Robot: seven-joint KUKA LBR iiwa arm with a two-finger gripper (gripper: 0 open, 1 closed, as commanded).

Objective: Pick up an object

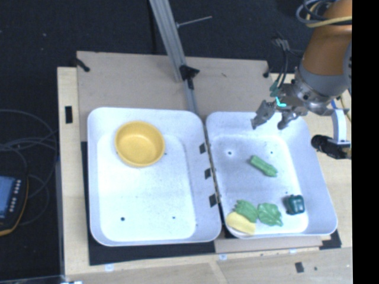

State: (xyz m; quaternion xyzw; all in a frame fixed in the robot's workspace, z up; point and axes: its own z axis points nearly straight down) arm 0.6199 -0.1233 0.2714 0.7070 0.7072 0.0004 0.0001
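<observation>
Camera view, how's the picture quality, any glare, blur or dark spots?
In the camera view, lighting is even and soft, with both white bins bright but showing no strong glare; the whole frame is slightly soft and grainy; the gripper and small green toys lack fine detail; the surrounding floor is nearly black.

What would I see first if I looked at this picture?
Probably the yellow bowl, bright against the left white bin. Next, the big orange and grey robot arm at the upper right, with its pincer open over the far edge of the right bin. Then the little green toys in that bin, most of them bunched near its front edge.
</observation>
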